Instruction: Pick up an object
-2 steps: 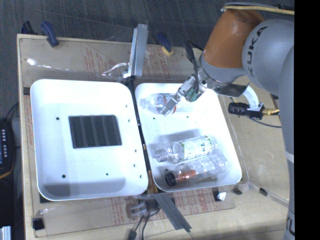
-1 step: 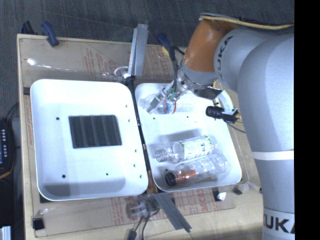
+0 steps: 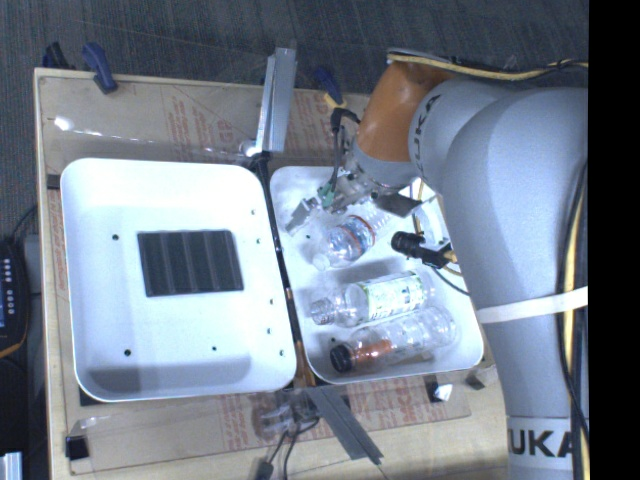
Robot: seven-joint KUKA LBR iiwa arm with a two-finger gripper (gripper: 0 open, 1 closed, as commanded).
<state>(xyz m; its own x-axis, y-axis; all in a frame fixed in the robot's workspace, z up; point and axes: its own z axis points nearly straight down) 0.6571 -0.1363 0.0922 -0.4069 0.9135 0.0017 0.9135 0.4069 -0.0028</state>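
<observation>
Two shallow white bins side by side on a wooden bench (image 3: 150, 108). Left bin (image 3: 90, 298): one dark ribbed rectangular patch (image 3: 190, 262) on its floor, a few small dark dots around it, no loose items seen in it. Right bin (image 3: 300, 353): four clear plastic bottles, counted top to bottom. First, small bottle with a blue label (image 3: 343, 241), lying tilted in the upper half of the bin, just below the gripper. Second, bottle with a white and green label (image 3: 375, 298), lying on its side across the middle, cap end toward the divider between the bins. Third, plain clear bottle (image 3: 425, 328), lying just beneath the second, close to the bin's right wall. Fourth, bottle with a black cap and reddish contents (image 3: 370, 353), lying along the lower edge, cap toward the left, touching or nearly touching the third.

One grey arm (image 3: 500, 168) with an orange band (image 3: 385, 118), reaching in from the right over the top of the right bin. Gripper (image 3: 335, 193) down near the bin's upper left corner, above the blue-label bottle; amid cables and glare, cannot tell how far the claw is open or whether anything sits in it.

Two blue clamps (image 3: 100, 68) at the bench's upper left edge, one more (image 3: 328, 83) near the top middle
</observation>
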